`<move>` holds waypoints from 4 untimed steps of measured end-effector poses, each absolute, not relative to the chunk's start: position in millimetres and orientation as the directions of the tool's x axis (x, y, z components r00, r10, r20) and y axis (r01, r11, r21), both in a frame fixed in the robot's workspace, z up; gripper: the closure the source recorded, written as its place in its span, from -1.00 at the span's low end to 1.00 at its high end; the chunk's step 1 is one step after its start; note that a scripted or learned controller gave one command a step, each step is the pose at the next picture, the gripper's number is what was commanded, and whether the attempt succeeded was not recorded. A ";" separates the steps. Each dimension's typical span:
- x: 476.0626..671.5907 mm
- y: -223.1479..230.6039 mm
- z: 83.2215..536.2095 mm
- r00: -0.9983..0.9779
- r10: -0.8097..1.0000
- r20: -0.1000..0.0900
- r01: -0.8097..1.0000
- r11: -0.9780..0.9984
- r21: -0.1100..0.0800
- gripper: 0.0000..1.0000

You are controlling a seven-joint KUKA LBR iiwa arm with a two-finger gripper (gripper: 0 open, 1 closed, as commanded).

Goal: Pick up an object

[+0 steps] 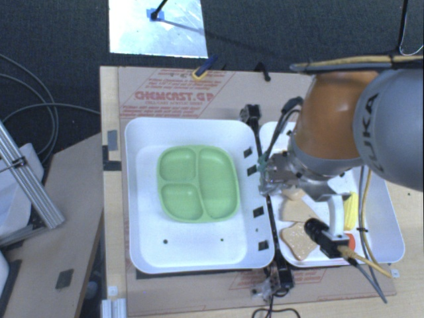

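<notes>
Even overhead light, moderately bright. Shallow white plastic left bin [142, 197] reads clean, soft shadows along its walls. Strong glare on shiny foil-like square sheet [158, 17] at top, detail washed out there. Dark carpeted floor [46, 25] grainy, underexposed. Big grey and orange robot arm [351, 121] soft, slightly out of focus. Overall low resolution, mild noise.

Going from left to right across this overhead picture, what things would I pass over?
Metal frame → left white bin → green divided plate → toast-like slice in the right white bin, under the grey and orange arm.
</notes>
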State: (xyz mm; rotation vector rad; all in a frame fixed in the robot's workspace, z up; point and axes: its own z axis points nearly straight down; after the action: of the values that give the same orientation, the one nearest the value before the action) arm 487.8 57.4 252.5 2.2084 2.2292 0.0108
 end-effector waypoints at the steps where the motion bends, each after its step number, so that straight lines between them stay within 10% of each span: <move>1: 504.6 108.2 368.6 -0.011 1.000 0.005 1.000 0.011 0.015 1.00; 3: 486.6 114.7 403.8 -0.006 1.000 0.001 1.000 0.006 0.004 1.00; 4: 487.0 114.2 402.8 -0.006 1.000 0.001 1.000 0.005 0.003 -1.00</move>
State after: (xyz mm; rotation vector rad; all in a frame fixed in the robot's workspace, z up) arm 487.0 114.2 402.8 2.2142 2.2264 0.0044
